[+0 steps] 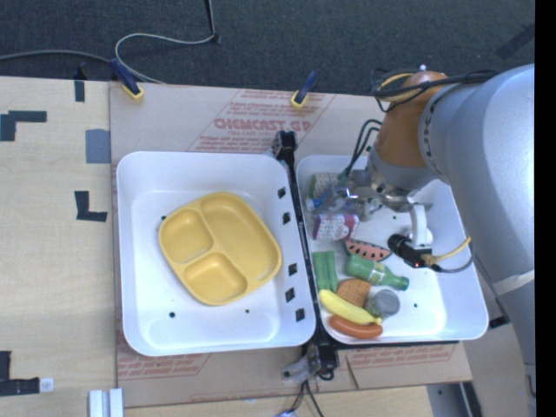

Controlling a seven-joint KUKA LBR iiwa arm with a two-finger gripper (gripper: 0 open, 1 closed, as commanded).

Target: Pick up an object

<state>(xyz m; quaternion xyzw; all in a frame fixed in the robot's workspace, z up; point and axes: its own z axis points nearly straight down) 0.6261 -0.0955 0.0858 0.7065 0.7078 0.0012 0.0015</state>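
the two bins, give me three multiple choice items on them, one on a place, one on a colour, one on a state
1. Where does the divided tray lie?
A. in the left bin
B. in the right bin
C. on the cardboard outside the bins

2. What colour is the divided tray?
A. red
B. yellow
C. blue

3. How does the green bottle rest?
A. upright
B. on its side
C. on top of the tray

Answers:
1 A, it sits inside the left bin, apart from the toys.
2 B, it is plain yellow.
3 B, it lies flat in the right bin between the watermelon slice and the banana.
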